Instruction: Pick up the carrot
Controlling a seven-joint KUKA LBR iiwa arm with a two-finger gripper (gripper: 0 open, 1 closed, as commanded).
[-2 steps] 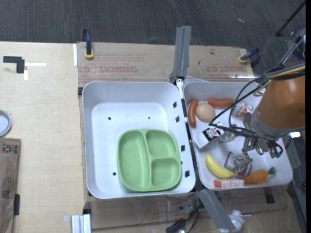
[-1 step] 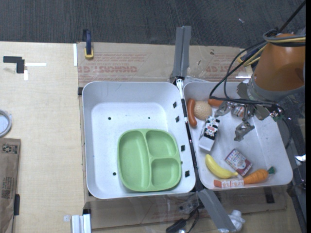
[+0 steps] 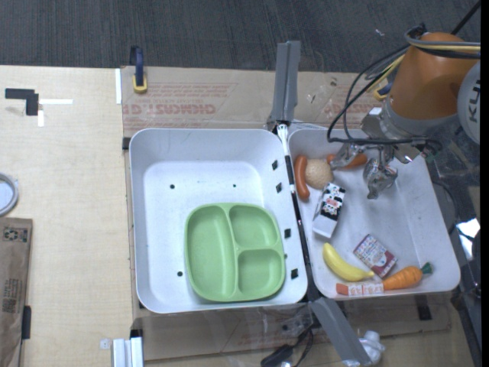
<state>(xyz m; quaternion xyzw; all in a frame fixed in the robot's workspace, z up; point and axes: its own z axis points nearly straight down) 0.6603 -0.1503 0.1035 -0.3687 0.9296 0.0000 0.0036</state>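
End effector [image 3: 380, 176] hangs over the upper part of the right bin [image 3: 435, 205], at the frame's upper right, below the arm's orange band [image 3: 432, 75]. Whether it is spread or pressed together cannot be told at this slant. Nothing is seen in its grip.

Carrot [image 3: 403, 277] lies at the right bin's lower right corner, well apart from the end effector, just beside a small red-and-white packet [image 3: 374, 254]. A banana [image 3: 342, 264] lies left of the packet. Further up: a milk carton [image 3: 331, 205], a sausage [image 3: 302, 177], a beige ball [image 3: 318, 174].

Left bin [image 3: 153, 205] holds a green divided tray [image 3: 234, 251].
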